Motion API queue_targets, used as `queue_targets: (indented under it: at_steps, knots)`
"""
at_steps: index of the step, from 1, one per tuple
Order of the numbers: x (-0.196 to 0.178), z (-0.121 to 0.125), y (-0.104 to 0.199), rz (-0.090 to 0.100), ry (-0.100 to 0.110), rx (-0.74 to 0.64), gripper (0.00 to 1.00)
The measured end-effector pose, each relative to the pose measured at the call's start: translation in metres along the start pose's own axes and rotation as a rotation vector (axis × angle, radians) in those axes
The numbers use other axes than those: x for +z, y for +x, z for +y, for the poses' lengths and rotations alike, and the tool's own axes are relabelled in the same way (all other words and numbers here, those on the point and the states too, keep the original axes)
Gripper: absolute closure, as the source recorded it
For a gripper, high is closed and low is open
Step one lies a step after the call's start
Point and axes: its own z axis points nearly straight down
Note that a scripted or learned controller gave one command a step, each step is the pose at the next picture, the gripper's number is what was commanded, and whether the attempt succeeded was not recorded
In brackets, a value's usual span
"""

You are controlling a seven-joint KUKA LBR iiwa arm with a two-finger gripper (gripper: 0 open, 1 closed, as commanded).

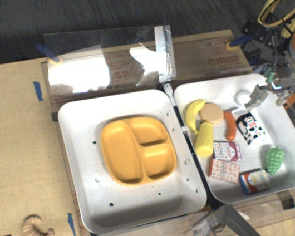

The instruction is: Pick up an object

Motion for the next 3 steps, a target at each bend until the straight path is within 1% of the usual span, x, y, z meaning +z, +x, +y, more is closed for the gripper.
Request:
queue_targets:
  at_steps: [1, 2, 3]
  knots:
    - [0.117, -0.006, -0.003, -0.001, -0.004, 0.166, 0.00]
    - [0.021, 0.025, 0.020, 0.000, -0.006, 0.358, 0.00]
    - [0.019, -0.015, 0.053, 0.001, 0.002, 0.262, 0.00]
